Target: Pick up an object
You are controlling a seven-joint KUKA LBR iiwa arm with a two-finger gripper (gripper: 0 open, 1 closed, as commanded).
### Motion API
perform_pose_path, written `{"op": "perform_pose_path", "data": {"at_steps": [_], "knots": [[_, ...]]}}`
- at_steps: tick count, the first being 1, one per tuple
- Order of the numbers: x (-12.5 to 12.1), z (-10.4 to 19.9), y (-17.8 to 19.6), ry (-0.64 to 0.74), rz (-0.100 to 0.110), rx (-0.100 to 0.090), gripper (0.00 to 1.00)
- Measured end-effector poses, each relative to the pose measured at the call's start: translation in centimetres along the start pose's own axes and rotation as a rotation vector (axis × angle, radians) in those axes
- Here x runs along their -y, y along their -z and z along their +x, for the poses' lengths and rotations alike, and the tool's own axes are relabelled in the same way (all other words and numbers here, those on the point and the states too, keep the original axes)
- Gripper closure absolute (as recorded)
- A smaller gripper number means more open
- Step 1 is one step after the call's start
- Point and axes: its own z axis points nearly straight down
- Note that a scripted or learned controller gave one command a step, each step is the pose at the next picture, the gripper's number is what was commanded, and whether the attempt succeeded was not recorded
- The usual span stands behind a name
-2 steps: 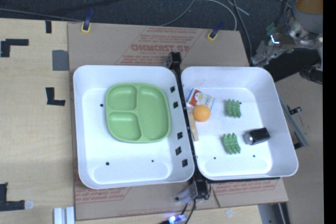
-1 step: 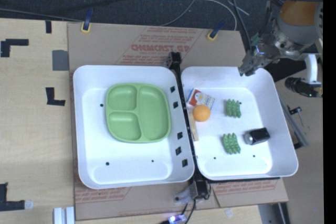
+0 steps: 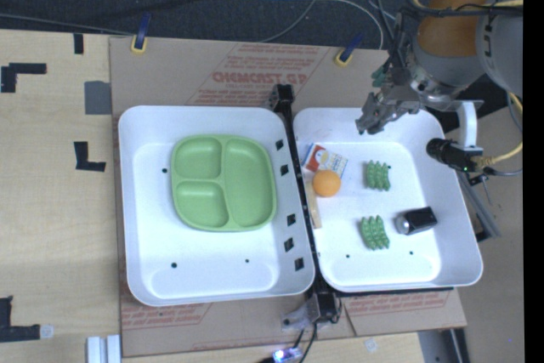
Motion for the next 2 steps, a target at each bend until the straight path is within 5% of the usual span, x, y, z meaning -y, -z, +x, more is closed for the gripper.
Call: {"op": "perform_pose_path", "data": {"at_steps": [2], "knots": [[2.1,9.9,-0.4,-0.001,0.0,0.001,1.0]]}}
